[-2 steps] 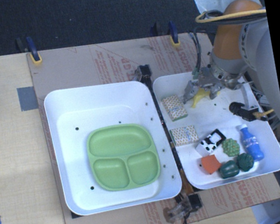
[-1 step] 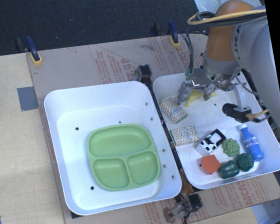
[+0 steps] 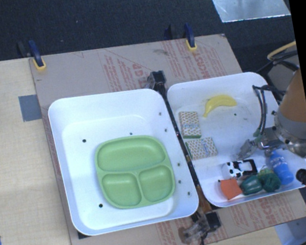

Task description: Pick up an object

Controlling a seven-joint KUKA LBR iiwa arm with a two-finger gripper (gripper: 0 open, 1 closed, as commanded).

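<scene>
A cluster of small objects is seen in the right bin point(image 3: 194, 91), at the right of the frame: a yellow banana point(image 3: 219, 103) near the top, two patterned blocks point(image 3: 190, 124) along the left wall, and an orange block point(image 3: 230, 188), a green toy point(image 3: 260, 182), a black-and-white piece point(image 3: 241, 167) and a blue bottle point(image 3: 280, 169) along the bottom. The gripper point(image 3: 256, 144) is seen low over this bin's right side, just above the bottom cluster; whether it is clenched or released cannot be told. A green divided plate point(image 3: 134, 171) is held in the left bin point(image 3: 72, 162) on the surface point(image 3: 12, 190).
</scene>
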